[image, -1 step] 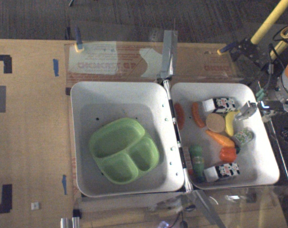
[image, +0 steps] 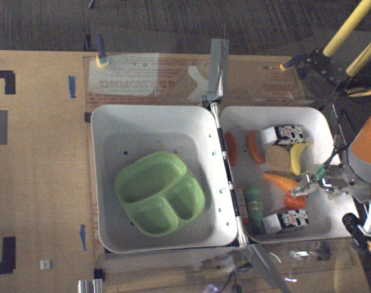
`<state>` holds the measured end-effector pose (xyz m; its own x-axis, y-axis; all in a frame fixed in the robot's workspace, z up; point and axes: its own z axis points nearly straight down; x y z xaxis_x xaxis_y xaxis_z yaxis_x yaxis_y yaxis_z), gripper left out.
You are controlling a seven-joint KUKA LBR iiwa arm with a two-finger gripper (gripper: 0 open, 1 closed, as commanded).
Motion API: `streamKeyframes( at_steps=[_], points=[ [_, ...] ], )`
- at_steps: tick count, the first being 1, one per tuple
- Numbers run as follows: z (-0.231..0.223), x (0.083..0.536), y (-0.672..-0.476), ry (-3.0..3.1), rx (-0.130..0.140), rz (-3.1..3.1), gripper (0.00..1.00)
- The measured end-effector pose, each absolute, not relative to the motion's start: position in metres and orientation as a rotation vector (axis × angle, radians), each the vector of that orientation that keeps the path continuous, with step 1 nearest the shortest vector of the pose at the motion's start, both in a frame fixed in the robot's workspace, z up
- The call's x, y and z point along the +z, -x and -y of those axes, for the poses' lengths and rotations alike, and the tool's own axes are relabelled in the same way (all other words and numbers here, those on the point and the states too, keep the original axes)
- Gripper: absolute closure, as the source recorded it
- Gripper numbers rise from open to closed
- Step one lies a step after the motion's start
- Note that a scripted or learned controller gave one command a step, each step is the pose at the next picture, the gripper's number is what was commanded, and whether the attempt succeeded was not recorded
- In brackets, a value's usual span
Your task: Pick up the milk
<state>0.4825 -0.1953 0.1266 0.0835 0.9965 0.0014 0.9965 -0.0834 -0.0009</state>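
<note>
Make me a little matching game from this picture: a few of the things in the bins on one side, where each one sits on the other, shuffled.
Things:
1. green divided plate
2. banana
3. green bottle
4. gripper

Places:
A. right bin, near its left wall
B. left bin
C. above the carrot's thick end
D. right bin, beside the upper milk carton

Pairs: 1-B, 2-D, 3-A, 4-C

No text anywhere is clear enough to read.

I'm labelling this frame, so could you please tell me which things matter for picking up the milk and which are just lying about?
For the job:
far milk
near milk
hand
right bin

Lying about:
green tray
left bin
carrot
banana
green bottle
</note>
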Motion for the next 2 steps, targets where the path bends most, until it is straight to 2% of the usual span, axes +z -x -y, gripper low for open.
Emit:
streamKeyframes(
  at_steps=[1, 2],
  points=[
    [0.205, 0.090, -0.505, 2.547, -0.023, 1.822, 0.00],
    [0.154, 0.118, -0.478, 2.329, 0.005, 2.097, 0.00]
  ],
)
